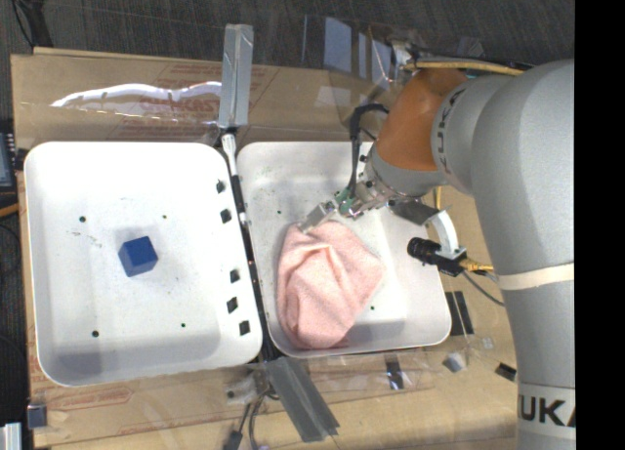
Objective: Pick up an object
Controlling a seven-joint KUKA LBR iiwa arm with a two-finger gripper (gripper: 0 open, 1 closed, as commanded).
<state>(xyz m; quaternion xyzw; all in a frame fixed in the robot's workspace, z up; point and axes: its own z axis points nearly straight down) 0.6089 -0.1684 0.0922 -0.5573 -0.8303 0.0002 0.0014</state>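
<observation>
The gripper [327, 210] is hanging low in the right bin [420, 326], just above the top edge of a pink cloth [327, 282]. Whether it is closed on anything cannot be told from this slanted view. The cloth is lying directly below and slightly left of the tool, bunched into a soft, rumpled mound with a deep fold running down its middle. It is likely light and limp, sagging and draping once lifted, so a pinch on a raised ridge or the upper edge nearest the tool would probably be catching fabric best. A small blue cube [138, 255] is sitting well to the tool's left, in the left bin [59, 175].
</observation>
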